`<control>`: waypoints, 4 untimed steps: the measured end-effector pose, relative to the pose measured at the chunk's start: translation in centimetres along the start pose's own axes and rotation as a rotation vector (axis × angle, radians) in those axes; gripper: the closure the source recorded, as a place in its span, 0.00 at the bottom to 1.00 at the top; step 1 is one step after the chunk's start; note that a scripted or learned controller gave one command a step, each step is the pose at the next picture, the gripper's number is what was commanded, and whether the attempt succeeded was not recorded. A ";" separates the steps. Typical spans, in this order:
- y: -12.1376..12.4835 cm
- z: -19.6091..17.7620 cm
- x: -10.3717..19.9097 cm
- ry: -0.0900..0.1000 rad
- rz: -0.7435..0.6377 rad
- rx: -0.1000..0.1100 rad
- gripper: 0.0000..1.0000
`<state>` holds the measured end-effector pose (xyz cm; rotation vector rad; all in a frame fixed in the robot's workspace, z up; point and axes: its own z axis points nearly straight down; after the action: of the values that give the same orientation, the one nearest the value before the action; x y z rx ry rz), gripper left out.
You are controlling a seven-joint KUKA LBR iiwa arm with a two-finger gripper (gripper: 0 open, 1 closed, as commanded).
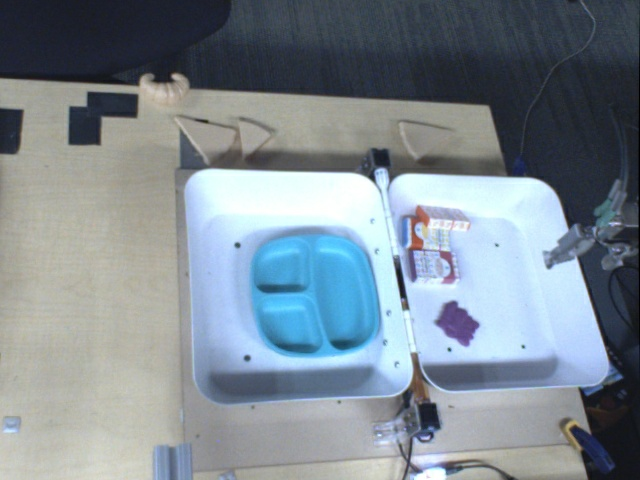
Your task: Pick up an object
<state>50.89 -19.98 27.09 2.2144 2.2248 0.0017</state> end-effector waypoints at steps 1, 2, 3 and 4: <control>-1.8 17.6 -0.3 0.001 0.001 -0.001 0.00; -1.6 16.5 -0.3 0.000 0.001 -0.005 1.00; 2.7 13.9 7.0 0.002 -0.001 0.000 1.00; 2.6 14.0 6.9 0.001 0.000 0.000 0.00</control>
<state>53.50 -13.10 13.13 2.2156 2.2249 0.0028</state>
